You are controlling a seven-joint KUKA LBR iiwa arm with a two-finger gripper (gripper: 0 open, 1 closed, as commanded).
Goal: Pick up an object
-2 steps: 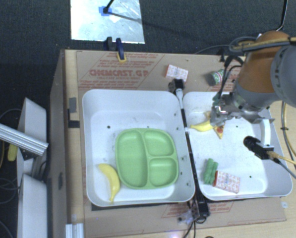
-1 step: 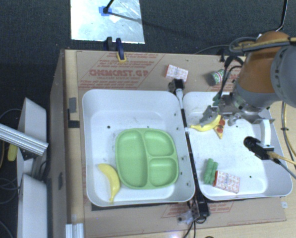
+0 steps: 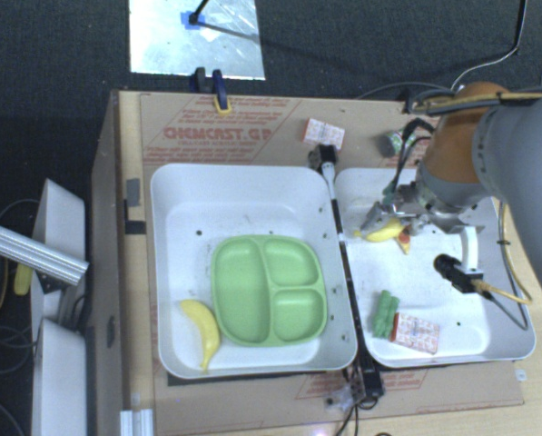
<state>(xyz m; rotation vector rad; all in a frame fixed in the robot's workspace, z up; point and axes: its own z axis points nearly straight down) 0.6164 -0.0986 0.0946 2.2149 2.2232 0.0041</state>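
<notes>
Yellow curved banana (image 3: 385, 233) beneath the tool (image 3: 396, 214).

Hand (image 3: 393, 214): in the right bin (image 3: 502, 330), at its far left part, near the divider between bins
Small banana (image 3: 385, 233): right bin, directly under/touching the hand, on its near side
Block (image 3: 384, 313): right bin, nearer the camera than the hand, close to the front wall
Packet (image 3: 417, 331): right bin, just right of the block, touching it
Left bin (image 3: 175, 243): left of the hand, across the divider
Divided plate (image 3: 269, 289): in the left bin, left and nearer than the hand
Large banana (image 3: 202, 331): left bin, against the plate's left front edge, well apart from the hand
Card (image 3: 324, 133): on the tabletop (image 3: 234, 130) behind the bins, left and beyond the hand
</notes>
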